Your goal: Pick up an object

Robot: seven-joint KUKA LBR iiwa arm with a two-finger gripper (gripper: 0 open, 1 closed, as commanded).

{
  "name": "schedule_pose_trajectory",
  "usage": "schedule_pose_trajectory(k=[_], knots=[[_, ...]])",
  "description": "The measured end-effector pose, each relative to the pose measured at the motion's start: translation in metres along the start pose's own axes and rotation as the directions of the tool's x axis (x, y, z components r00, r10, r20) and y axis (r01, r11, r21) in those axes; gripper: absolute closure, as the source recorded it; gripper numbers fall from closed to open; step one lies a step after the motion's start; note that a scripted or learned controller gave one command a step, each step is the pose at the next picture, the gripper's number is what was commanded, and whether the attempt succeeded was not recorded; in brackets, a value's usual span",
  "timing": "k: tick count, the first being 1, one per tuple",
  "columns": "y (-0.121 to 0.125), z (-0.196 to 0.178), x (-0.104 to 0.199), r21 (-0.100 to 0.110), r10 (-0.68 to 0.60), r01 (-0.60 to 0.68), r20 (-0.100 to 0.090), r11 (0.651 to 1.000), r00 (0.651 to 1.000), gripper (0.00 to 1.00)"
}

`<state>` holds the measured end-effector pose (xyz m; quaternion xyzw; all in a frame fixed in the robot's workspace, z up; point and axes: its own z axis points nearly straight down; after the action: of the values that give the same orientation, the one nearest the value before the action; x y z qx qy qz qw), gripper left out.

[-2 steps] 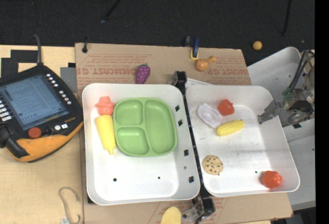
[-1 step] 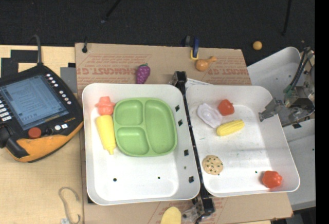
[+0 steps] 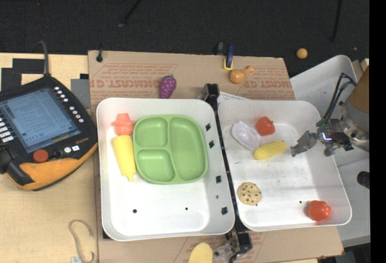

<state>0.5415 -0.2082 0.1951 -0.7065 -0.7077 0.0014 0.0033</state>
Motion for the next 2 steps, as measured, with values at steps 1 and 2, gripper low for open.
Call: schedule_pose_trajectory(k=[1, 2], knots=[[-0.001, 0.062, 0.010, 0.000, -0.001, 0.001, -0.001, 1.000, 1.000, 0.00], [0.000, 0.110, 0.013, -0.003, 0.000, 0.000, 0.001, 1.000, 1.000, 0.00]])
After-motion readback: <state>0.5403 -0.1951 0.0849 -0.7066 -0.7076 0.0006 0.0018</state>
